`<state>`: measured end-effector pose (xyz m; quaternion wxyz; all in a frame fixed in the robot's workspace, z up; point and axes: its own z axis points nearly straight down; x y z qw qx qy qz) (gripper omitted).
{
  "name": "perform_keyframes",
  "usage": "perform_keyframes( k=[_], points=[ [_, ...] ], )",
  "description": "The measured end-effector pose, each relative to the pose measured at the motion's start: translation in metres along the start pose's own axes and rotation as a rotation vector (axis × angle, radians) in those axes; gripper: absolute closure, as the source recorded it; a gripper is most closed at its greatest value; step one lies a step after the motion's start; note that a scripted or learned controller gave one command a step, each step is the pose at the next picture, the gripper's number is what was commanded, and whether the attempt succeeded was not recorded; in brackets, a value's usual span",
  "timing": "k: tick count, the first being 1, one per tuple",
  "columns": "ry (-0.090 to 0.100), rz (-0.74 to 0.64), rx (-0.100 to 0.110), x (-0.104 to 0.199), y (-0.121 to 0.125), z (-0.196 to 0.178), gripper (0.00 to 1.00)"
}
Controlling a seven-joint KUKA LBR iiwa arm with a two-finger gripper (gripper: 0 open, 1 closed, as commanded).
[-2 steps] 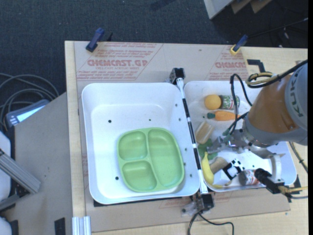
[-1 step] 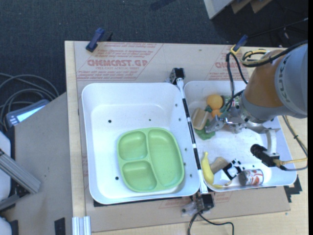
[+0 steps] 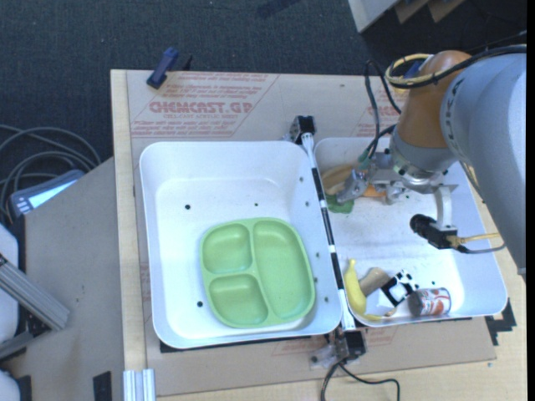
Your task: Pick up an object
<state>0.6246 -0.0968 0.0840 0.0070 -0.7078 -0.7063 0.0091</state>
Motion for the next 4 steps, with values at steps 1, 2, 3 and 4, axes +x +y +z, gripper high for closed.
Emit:
perform_keyframes(
  k=[1,2,3,4],
  points=[
    [0.008,0.007,0.014,-0.001,0.035,0.001,0.0],
    [0.007,0.006,0.014,-0.001,0.035,-0.009,1.0],
    [0.003,-0.001,-0.022,-0.026,-0.044,-0.052,1.0],
    [0.004,-0.002,-0.022,-0.025,-0.045,-0.051,0.0]
  ],
)
